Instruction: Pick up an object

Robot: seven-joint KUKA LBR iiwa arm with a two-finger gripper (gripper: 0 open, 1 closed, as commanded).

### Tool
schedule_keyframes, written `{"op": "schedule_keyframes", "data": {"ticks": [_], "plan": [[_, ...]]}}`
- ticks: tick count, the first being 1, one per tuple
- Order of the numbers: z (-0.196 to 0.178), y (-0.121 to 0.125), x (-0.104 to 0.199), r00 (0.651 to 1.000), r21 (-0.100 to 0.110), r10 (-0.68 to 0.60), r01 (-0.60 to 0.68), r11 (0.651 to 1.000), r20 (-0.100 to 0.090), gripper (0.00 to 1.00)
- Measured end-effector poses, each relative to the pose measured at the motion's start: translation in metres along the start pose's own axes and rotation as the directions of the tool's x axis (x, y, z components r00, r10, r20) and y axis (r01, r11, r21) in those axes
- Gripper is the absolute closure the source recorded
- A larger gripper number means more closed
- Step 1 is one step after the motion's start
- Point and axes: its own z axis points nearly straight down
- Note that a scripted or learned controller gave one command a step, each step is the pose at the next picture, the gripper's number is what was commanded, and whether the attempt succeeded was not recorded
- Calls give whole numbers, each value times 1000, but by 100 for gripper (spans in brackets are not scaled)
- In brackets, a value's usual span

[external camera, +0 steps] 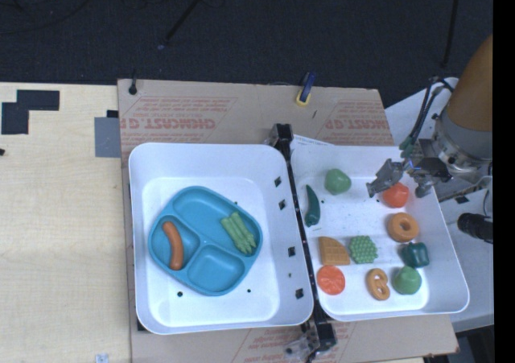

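The gripper [396,178] hangs over the right bin [451,293], toward its 2 o'clock corner, with the grey arm [471,124] behind it at 3 o'clock. Its dark fingers [381,179] stand spread, and just below them, at about 5 o'clock from the fingertips, lies a small red-orange tomato-like ball [395,195]: round, smooth and matte. Whether the fingers touch it cannot be told; it is not between them.

At 9 o'clock from the ball sits a rounded green toy [337,182], and further toward the bin's left wall a dark green pepper-like piece [311,205]. At 6 o'clock from the ball is a glazed doughnut [402,227], then a dark green block [416,254] and a bright green ball [407,280]. Along the bin's lower part lie a pretzel [376,283], a red round slice [331,279], an orange wedge [333,251] and a knobbly green piece [363,249].

The left bin [161,305] holds a blue divided plate [211,273] bearing a sausage [173,244] at 9 o'clock and green beans [239,232] at 3 o'clock.
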Motion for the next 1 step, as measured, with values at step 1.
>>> {"op": "schedule_keyframes", "data": {"ticks": [1], "plan": [[-7, 2, 0, 1000, -13, -2, 2, 1000, 2, 0]]}}
